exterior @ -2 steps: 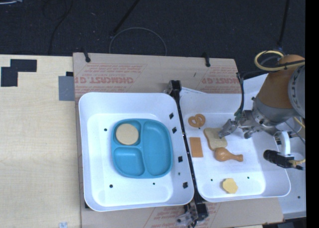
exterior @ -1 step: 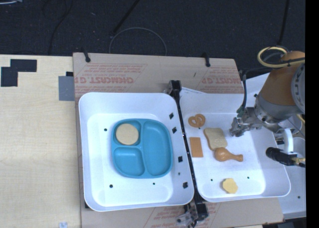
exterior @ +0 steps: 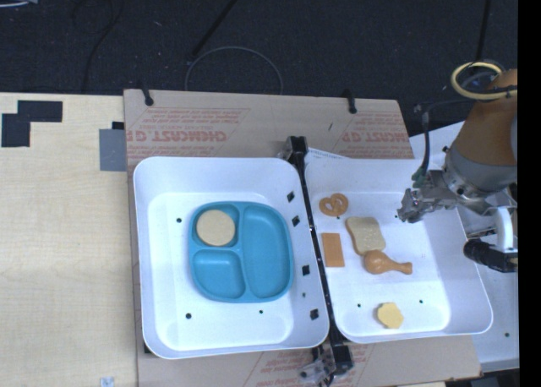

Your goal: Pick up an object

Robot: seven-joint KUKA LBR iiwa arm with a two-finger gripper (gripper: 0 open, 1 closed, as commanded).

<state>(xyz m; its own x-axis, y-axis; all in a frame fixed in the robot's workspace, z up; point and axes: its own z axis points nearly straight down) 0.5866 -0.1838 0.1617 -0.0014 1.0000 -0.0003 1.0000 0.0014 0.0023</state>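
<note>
Lighting even and bright overhead; white bins near glare, shadows soft, background beyond the bench dim, focus slightly soft.

One fixed camera up high, looking down at a slant, taking in both white bins side by side, dark floor beyond at the far edge, arm entering from right.

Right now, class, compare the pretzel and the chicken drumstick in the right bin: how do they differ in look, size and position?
The pretzel is a looped knot with holes; the drumstick is solid, with a round end narrowing to a stick. The pretzel looks smaller than the drumstick. The pretzel lies near the bin's far left corner, while the drumstick lies mid-bin, just below the bread slice. Both are tan-orange toy foods lying flat in the right bin.
</note>
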